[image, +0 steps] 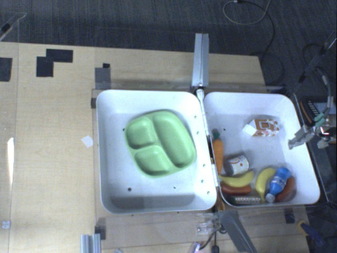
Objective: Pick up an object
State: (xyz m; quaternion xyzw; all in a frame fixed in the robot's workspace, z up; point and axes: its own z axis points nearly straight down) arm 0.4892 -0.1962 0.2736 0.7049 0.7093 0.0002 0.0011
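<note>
The right bin (295, 109) holds several objects. A small white and orange carton (261, 126) lies near its back. An orange carrot (217, 155) lies along the left wall, next to a small can (237, 165). Along the front wall lie a banana (236, 181), a second yellow fruit (264, 178), a blue bottle (277, 183) and a red piece (238, 190). My gripper (301, 138) sits at the right rim of this bin, to the right of the carton and apart from all the objects. It is small and partly cut off at the view's edge.
The left bin (110, 141) holds a green divided plate (159, 142). A metal post (200, 62) stands behind the divider between the bins. Wooden benchtop (47, 157) stretches to the left. Cables lie on the dark floor behind.
</note>
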